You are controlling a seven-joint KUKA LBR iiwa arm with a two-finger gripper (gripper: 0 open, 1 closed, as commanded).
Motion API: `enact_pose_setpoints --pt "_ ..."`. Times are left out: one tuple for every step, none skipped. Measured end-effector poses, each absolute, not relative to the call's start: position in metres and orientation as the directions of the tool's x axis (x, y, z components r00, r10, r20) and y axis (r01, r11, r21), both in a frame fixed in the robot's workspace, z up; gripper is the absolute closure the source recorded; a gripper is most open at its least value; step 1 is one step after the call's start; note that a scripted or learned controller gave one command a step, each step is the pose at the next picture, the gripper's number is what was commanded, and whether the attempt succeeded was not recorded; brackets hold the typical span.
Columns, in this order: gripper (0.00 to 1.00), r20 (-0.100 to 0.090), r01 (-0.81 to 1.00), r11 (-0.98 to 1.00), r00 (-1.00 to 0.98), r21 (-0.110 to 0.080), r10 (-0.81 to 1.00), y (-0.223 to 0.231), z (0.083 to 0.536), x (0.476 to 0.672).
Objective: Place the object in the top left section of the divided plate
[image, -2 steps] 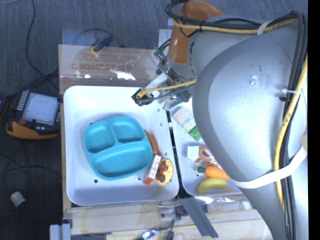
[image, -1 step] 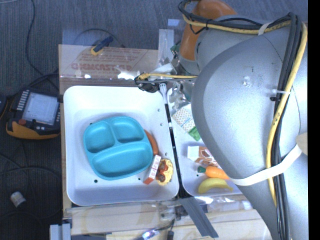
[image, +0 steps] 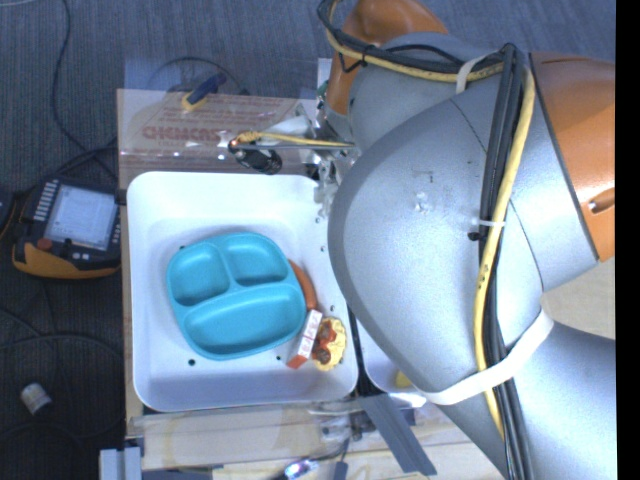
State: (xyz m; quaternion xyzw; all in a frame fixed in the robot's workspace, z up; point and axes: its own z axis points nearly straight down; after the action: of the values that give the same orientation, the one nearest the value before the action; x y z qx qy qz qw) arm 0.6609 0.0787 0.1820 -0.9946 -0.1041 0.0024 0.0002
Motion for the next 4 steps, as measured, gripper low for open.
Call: enact_pose_setpoints --pt "1.00 -0.010 0.209 -0.978 0.978 -0.001 0.209 0.077 0.189 0.660" --pt "1.00 -0.007 0.207 -0.978 0.978 0.000 0.207 0.106 0.106 0.657" --pt "1.00 -0.003 0.249 -0.968 0.968 0.001 0.249 0.165 0.098 0.655" --pt "1.00 0.011 0.235 -0.972 0.972 0.002 0.235 0.221 0.088 0.664"
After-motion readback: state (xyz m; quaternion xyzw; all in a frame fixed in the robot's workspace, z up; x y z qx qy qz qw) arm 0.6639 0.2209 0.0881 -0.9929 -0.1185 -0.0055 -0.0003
